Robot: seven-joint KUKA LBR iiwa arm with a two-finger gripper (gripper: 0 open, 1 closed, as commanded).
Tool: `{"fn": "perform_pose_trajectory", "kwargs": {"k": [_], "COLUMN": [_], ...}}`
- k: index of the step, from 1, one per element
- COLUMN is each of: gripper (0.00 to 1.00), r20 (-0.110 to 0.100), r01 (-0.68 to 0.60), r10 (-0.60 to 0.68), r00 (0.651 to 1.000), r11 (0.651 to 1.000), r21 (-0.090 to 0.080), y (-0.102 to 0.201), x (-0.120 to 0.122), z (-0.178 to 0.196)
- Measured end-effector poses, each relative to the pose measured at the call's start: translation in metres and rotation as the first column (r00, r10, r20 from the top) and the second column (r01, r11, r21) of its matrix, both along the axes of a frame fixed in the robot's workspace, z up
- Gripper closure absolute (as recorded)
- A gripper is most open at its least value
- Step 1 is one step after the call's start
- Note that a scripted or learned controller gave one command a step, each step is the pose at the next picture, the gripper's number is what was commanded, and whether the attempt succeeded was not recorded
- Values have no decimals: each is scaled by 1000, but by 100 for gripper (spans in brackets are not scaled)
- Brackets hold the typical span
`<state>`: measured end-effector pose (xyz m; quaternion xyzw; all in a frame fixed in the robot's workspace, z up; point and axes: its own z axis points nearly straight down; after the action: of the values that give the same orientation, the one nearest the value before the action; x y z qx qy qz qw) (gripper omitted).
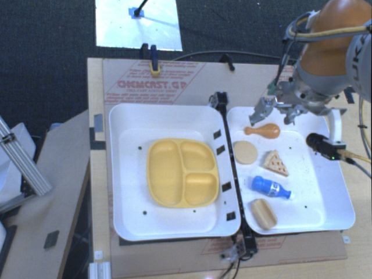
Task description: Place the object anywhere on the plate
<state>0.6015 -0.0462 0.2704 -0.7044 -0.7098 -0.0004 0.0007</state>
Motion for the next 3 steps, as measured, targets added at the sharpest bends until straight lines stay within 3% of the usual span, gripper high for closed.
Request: {"fn": "perform_pose_trajectory", "kwargs": {"k": [3], "gripper": [100], "r20": [-2], "r01": [-1], "r10": [1], "r00": [1000], "r11": [1000], "r21": [0], "y": [145], "x": [-90], "z": [-49]}}
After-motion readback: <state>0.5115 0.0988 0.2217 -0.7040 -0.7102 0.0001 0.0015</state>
